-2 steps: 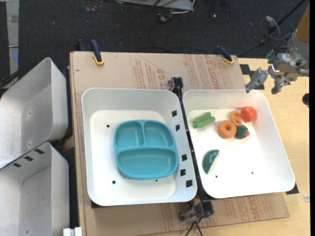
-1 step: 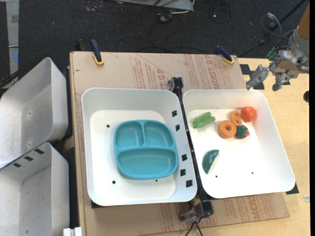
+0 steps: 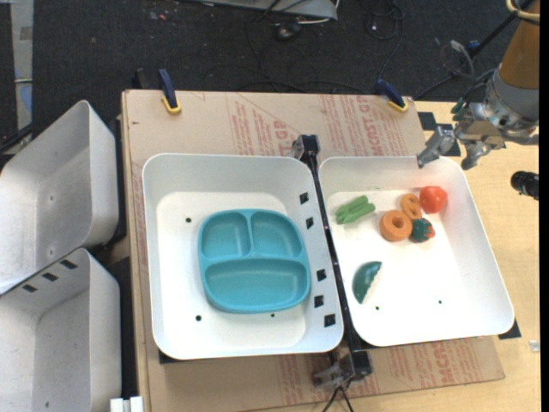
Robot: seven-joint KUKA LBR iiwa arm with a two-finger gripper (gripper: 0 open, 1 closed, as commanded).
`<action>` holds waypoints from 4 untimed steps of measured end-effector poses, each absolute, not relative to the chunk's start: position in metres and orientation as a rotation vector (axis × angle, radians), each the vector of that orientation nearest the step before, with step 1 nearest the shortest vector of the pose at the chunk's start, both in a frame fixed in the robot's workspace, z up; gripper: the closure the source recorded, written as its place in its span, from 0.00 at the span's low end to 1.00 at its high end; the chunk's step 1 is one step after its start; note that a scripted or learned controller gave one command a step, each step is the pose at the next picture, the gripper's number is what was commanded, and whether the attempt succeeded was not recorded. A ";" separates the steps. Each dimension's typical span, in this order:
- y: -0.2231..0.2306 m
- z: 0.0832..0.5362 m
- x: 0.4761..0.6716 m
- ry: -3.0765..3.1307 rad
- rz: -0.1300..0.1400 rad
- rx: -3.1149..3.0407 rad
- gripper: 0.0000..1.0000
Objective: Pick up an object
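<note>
Two shallow white bins side by side on a cardboard-covered worktop (image 3: 223, 114), clamped at the far edge, presumably to keep the sheet from sliding. In the left bin (image 3: 163, 187), a teal divided plate (image 3: 254, 260) lying flat near the middle, touching nothing else. In the right bin (image 3: 480, 290), a loose scatter of small toy foods toward the far half: a green bean pod (image 3: 353, 209) nearest the divider, an orange ring (image 3: 395, 225) with a second orange ring (image 3: 411, 204) just behind it, a red tomato (image 3: 433, 198) touching that second ring, a small dark green piece (image 3: 421, 230) tucked against the front ring, and a dark teal leaf-shaped piece (image 3: 366, 280) lying alone nearer the front. Any of these a fair target for picking up, the lone leaf piece and the bean pod probably easiest since nothing crowds them; the ring-and-tomato cluster likely awkward, with neighbours apt to be nudged. Hand (image 3: 453, 150) raised above the far right corner of the right bin, fingers spread apart and pointing down, nothing between them. Poised there, at a guess, as a starting position clear of the bin wall before dropping toward something. Nothing lifted yet, so the task at its outset. Spare white bins (image 3: 60, 178) stacked off to the left, off the worktop.
</note>
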State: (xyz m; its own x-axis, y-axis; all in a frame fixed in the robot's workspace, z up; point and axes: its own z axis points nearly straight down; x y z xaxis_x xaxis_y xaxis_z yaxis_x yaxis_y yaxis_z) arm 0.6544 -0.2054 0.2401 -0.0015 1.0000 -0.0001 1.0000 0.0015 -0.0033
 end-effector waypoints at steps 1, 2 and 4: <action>-0.215 0.182 0.655 -2.217 0.005 -2.220 0.00; -0.216 0.132 0.646 -2.224 0.001 -2.227 0.00; -0.220 0.188 0.645 -2.225 -0.004 -2.227 1.00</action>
